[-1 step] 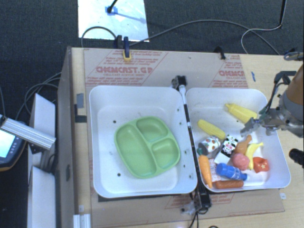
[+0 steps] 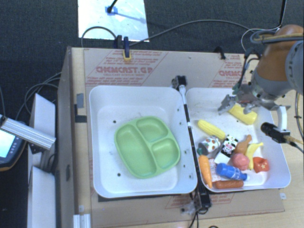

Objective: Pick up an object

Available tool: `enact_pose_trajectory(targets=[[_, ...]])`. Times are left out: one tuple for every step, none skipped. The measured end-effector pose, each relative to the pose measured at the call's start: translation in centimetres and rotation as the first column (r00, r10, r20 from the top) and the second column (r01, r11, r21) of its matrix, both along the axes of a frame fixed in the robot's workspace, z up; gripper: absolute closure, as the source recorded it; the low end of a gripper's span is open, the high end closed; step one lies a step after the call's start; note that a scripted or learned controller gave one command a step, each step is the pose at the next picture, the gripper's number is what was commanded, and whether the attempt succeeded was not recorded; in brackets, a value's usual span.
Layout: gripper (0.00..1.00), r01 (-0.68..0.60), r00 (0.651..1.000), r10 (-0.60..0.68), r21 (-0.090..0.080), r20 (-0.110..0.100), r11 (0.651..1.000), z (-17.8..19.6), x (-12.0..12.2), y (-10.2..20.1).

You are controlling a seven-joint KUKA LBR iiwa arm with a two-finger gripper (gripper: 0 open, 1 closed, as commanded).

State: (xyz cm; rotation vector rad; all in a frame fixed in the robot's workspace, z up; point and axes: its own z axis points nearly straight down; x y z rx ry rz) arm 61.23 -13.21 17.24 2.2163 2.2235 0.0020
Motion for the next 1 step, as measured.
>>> enact_pose_trajectory(targets=[[0.0,0.001,1.0,-0.001,0.001,-0.002,1.0,-8.84,-4.86,4.3]])
